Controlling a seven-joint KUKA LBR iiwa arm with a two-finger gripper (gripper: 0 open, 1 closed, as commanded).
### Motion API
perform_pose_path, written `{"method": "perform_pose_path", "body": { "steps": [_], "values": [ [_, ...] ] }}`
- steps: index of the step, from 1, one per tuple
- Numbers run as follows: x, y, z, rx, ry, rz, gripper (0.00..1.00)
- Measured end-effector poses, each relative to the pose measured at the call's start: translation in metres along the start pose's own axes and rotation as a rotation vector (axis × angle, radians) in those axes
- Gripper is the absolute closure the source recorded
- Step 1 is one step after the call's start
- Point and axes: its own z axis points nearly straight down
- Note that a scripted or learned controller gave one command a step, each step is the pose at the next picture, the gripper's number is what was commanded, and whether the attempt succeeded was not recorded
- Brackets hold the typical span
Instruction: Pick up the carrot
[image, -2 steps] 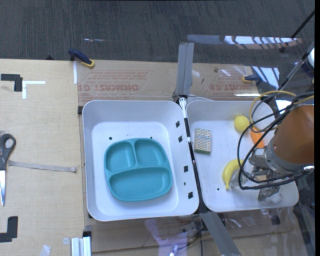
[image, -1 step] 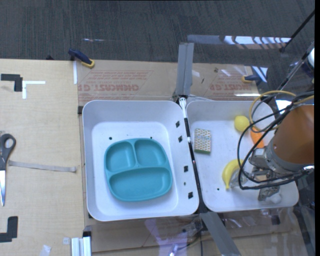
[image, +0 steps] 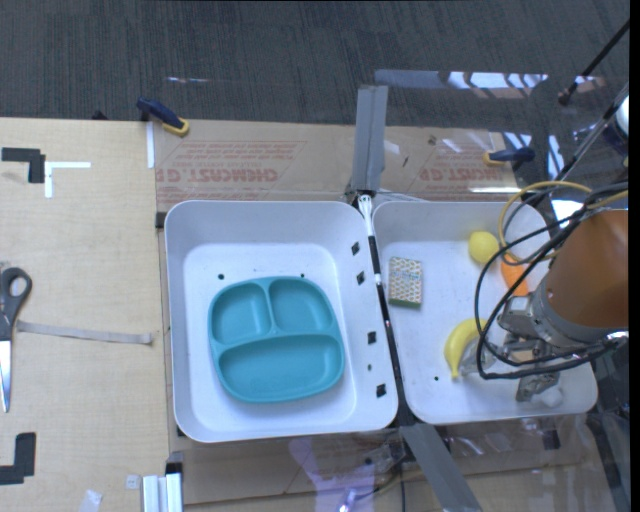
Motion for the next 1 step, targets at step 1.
{"method": "perform_pose_path", "body": {
  "steps": [1],
  "values": [
    [0.0,0.0,0.0,0.0,0.0,0.0,0.0]
  ]
}}
